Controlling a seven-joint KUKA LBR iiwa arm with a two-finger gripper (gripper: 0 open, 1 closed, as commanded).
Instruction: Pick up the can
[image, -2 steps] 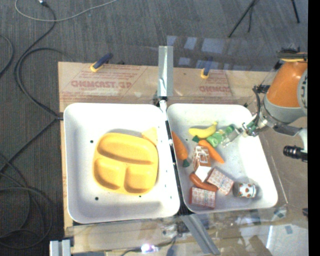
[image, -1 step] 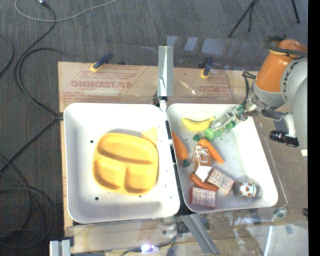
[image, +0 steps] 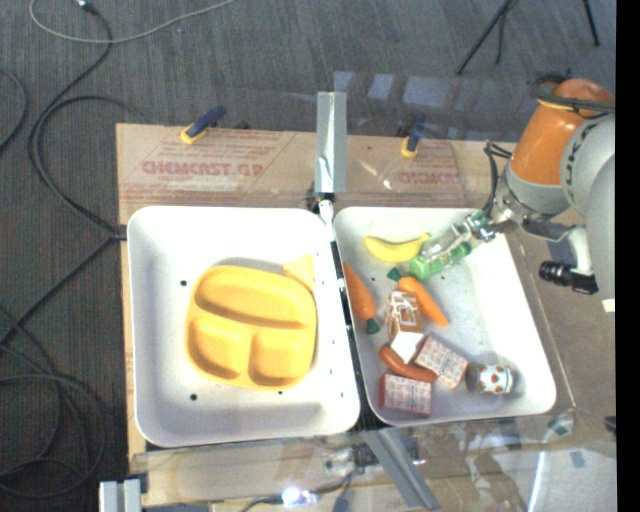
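Observation:
The can (image: 493, 379) is small, with a red and white label and a shiny end. It lies on its side near the front right corner of the right bin (image: 530, 330). My gripper (image: 452, 243) hangs over the back of that bin, reaching in from the right. It sits just right of a yellow banana (image: 393, 247) and right above a green object (image: 435, 265). The gripper is well away from the can, which lies apart toward the front.
The right bin also holds two carrots (image: 360, 292) (image: 424, 303), a red sausage (image: 405, 365) and several small patterned boxes (image: 440, 361). A yellow divided plate (image: 253, 325) lies in the left bin (image: 160, 250). Clamps and a metal post stand behind the bins.

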